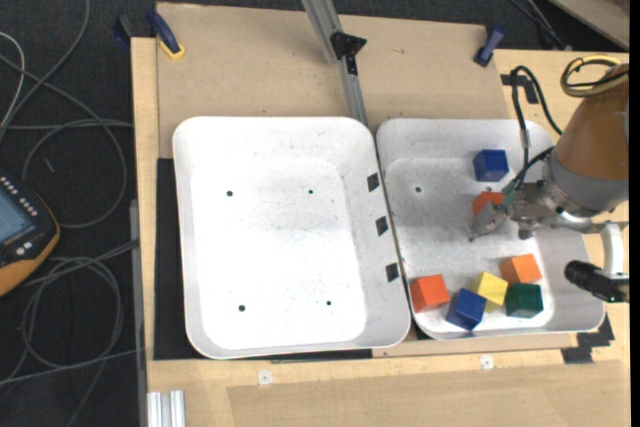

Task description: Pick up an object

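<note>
Red block [487,202], seemingly light, rigid and best pinched across flat sides, sits at the gripper [497,215] (jaw state unclear) in the right bin [440,140].

A pale wooden bench [260,65] stands on dark grey carpet [70,45], with blue clamps [165,33] at its far corners. Black cables [50,245] loop over the carpet left of the bench, and a slanted metal pole [318,0] rises from its far side.
</note>
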